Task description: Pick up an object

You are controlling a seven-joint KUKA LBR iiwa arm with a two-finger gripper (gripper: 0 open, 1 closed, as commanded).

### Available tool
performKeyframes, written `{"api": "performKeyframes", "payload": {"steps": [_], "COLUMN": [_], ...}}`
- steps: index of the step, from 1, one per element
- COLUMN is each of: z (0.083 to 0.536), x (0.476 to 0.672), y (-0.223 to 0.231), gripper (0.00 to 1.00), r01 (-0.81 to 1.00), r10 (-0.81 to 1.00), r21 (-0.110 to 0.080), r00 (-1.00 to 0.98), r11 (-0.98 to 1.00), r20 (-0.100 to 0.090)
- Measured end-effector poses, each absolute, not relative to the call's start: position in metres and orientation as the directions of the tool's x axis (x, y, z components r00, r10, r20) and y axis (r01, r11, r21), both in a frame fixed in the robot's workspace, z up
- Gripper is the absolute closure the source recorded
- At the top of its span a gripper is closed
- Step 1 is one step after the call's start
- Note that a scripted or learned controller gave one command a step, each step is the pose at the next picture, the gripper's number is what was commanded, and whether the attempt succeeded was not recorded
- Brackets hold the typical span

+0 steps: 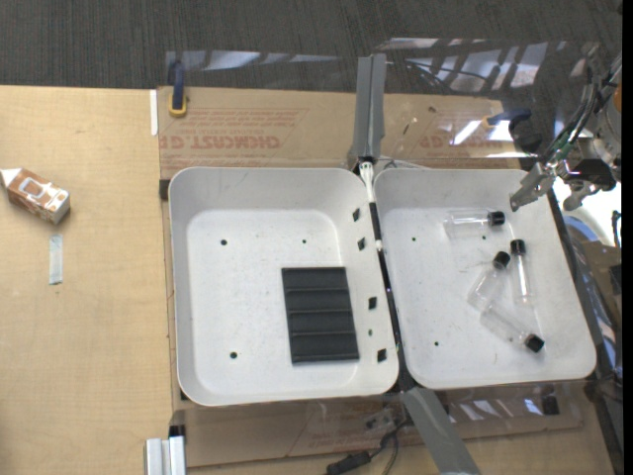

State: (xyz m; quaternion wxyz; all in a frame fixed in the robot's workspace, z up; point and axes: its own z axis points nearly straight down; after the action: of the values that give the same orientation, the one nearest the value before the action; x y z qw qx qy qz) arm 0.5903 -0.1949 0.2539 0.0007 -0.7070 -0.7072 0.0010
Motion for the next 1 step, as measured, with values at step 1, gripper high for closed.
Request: {"api": "performKeyframes", "payload": {"steps": [1], "z": [0.1611], "x": [0.5761], "y": [-0.2226], "gripper": [0.00], "r01": [0.999], "r10": [0.999], "r21": [-0.002], "r00": [-0.037], "r11": [0.037], "r20": [0.000]}}
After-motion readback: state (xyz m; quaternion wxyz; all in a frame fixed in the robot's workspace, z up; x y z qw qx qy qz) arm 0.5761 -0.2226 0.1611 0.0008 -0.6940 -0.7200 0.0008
